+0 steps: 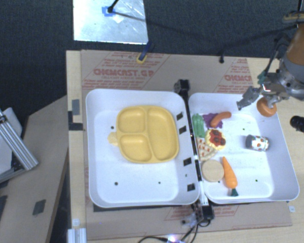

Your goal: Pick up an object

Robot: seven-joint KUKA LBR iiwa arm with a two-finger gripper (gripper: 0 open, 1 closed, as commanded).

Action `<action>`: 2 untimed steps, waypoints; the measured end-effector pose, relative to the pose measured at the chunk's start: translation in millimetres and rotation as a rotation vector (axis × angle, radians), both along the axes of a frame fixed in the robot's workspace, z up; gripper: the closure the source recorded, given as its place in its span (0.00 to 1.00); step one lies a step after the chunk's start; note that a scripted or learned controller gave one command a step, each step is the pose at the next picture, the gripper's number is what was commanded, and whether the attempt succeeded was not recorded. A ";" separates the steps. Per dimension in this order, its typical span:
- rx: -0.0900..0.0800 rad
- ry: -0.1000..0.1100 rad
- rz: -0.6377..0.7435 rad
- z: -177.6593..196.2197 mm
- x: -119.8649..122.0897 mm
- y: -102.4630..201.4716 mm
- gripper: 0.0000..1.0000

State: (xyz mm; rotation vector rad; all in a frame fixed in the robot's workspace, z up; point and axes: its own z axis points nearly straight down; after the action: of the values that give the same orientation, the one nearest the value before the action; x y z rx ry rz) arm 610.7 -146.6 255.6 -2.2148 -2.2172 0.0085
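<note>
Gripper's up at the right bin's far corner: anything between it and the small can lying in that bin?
Nothing visible. The gripper hangs at the right bin's far right corner with an orange ball at its fingers. Only bare bin floor lies between there and the can.

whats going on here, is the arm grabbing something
A grey robot arm reaches in from the right, its hand above the far corner of the right bin. An orange ball-like object sits right under the hand, but whether it is gripped is unclear. Toy food lies in that bin: a carrot, a pizza slice, a small can. The left bin holds a yellow divided plate.
</note>
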 end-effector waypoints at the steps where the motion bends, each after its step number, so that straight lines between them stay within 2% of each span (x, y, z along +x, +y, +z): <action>1: -0.002 -0.011 0.002 6.4 2.1 0.3 0.00; 2: -0.001 -0.007 0.001 -40.7 -1.9 8.6 0.00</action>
State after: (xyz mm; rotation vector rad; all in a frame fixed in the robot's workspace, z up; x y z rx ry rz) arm 608.8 -137.9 214.8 -2.2180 -2.2223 0.0013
